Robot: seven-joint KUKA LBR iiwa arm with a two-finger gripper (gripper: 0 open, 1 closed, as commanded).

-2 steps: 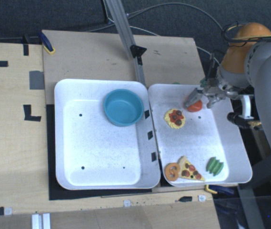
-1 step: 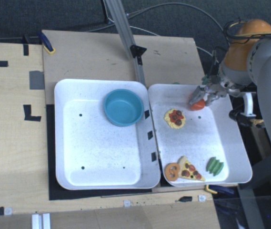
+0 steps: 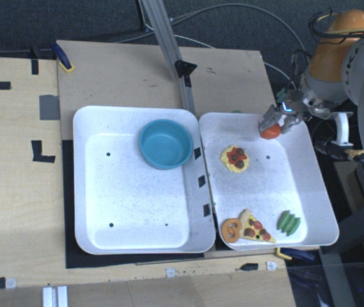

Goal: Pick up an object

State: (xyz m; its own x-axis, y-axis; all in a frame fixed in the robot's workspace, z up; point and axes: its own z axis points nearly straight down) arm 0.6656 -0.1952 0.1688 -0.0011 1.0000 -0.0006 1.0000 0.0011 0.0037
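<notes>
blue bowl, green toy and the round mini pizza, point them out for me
blue bowl point(image 3: 166, 144), camera view, centre of its inside
green toy point(image 3: 289, 222), camera view, middle of its body
round mini pizza point(image 3: 235, 159), camera view, centre of its topping

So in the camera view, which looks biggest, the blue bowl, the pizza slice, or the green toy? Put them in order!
1. Blue bowl, clearly the largest.
2. Pizza slice.
3. Green toy, the smallest.
The slice and the green toy lie at similar nearness, so that ranking holds.
</notes>
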